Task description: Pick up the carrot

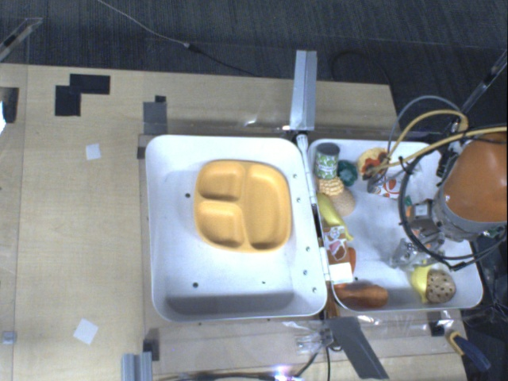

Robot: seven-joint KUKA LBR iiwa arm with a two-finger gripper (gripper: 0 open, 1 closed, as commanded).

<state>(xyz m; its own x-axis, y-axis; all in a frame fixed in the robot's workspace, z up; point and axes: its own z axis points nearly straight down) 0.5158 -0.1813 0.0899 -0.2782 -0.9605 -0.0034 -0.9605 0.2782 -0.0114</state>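
orange plastic by the look: your carrot (343,258) seems to lie among the toys at the right bin's (464,296) 9 o'clock edge. expect it light, stiff, slick; grip mid-length. gripper (409,252) state you cannot tell.

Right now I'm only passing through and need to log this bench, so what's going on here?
A grey arm with an orange band reaches in from the right over the right bin, which is crowded with toy food along its left and near sides: a can, a banana and a brown sausage-like piece. The gripper hangs low over that bin, near a yellow piece, with nothing seen between its fingers. I can't pick out the carrot with certainty. The left bin holds a yellow divided plate.
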